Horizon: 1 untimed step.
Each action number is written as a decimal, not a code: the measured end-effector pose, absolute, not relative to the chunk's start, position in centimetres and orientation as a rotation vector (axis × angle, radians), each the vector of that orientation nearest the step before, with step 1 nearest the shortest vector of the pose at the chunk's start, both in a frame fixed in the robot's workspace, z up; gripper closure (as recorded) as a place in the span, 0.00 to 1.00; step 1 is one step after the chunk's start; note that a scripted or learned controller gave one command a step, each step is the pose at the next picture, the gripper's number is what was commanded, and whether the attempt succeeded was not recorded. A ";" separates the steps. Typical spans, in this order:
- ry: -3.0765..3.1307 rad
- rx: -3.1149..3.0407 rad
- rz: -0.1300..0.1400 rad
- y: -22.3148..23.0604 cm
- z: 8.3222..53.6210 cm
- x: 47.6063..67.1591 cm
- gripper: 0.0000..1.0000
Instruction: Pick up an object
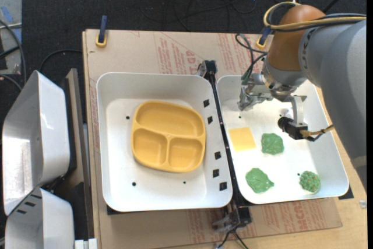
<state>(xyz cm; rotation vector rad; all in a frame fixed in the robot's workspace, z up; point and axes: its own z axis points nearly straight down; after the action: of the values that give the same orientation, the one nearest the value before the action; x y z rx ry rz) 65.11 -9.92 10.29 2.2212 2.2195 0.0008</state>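
Camera view. Two white bins side by side on the bench (145, 46). Left bin (111, 96) carries a yellow divided tray (169, 136), lying flat near its middle. Right bin (329, 151) carries a yellow square (242, 139) near its left wall, a green lump (272, 143) just right of the square, a second green lump (259, 180) toward the front, and a knobbly green piece (309, 181) at the front right. Arm (326, 44) comes in from the right over the right bin's rear. Jaws (252, 96) hang above bare bin floor, behind the square and apart from it; nothing between them. Released or clenched: cannot tell.
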 end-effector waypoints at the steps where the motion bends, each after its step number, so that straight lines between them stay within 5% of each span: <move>1: 2.221 2.218 0.004 -9.8 14.5 65.2 1.00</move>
<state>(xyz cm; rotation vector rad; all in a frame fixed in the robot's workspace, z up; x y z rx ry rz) 65.19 -9.84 14.50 2.2182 2.2207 0.0039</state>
